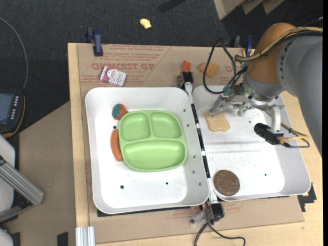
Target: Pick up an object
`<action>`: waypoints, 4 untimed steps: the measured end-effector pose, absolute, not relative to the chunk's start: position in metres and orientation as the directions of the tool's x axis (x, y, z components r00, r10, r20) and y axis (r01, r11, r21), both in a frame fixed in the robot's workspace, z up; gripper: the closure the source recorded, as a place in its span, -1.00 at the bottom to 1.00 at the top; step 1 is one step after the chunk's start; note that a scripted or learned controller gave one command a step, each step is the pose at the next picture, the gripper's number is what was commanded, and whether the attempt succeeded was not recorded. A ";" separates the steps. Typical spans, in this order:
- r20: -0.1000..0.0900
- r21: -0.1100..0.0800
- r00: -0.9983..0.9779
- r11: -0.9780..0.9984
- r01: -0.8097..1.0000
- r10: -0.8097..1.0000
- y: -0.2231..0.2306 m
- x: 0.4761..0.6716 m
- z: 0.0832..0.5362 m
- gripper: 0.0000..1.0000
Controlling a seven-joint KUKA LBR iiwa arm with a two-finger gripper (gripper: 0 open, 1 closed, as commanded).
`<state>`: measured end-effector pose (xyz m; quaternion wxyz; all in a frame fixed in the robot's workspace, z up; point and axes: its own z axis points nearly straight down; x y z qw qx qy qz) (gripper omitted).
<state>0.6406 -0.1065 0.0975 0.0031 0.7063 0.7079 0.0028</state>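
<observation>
**Layout.** The counter (pixel 154 222) carried two shallow white bins side by side. The arm (pixel 302 60) reached in over the far end of the right bin (pixel 256 163). The left bin (pixel 148 191) held a green divided plate (pixel 152 140), with an orange sausage-shaped piece (pixel 116 144) lying against the plate's left edge.

**Candidate objects.** The right bin held two flat things, well apart. A brown disc (pixel 226 182) lay in the near left corner. A tan slice (pixel 218 122) lay flat on the bin floor near the far left, close to the divider between the bins.

**Claw.** The claw (pixel 229 106) hung low over the far part of the right bin, just beside and partly above the tan slice. It could not be determined whether the claw was spread or pressed together. Nothing was seen pinched in it.

**Step in hand (judgement).** The approach to the tan slice appeared to be under way. No lift was achieved.

**Procedure for a good grasp (advice).**
1. Centre the claw over the slice, not over its far edge.
2. Spread the claw wider than the narrow dimension of the slice before descent.
3. Descend until the tips meet the bin floor. The slice is thin and offers little side face.
4. Close slowly. A flat piece is likely to slide or tip up.
5. Keep clear of the divider wall.
</observation>
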 end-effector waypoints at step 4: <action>0.000 0.004 0.001 -0.001 1.000 1.000 -0.100 0.651 0.087 -1.00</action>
